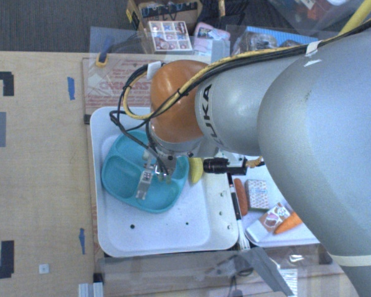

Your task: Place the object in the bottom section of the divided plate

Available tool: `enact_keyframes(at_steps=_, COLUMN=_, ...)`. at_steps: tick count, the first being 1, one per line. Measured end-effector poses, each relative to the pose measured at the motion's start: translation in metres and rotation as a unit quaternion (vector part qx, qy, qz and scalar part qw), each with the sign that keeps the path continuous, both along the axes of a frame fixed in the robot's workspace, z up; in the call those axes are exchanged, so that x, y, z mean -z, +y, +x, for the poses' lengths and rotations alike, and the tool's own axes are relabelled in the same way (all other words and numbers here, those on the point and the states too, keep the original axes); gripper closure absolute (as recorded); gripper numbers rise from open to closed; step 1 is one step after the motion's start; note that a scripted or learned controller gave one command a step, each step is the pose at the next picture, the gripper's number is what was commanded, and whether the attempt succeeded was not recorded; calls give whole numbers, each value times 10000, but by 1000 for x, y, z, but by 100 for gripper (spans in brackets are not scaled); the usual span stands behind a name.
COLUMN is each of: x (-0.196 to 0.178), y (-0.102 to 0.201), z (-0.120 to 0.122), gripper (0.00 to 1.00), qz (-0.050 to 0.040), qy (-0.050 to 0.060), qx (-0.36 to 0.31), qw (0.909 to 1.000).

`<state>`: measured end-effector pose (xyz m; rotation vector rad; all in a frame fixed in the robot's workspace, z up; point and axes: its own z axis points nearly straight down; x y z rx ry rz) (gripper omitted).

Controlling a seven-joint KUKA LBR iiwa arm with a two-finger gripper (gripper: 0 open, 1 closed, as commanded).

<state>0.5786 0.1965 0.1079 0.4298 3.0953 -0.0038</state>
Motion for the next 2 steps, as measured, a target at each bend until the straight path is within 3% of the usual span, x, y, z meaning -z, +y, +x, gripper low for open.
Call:
enact_keyframes(at_steps=1, x=-57, y=-86, z=32, gripper=0, qz=38, qy=51, qx=1331, qw=9911)
enact_keyframes(at_steps=2, x=17, y=-11, z=-7, gripper=0, qz=4, qy=48, qx=1057, qw=9944)
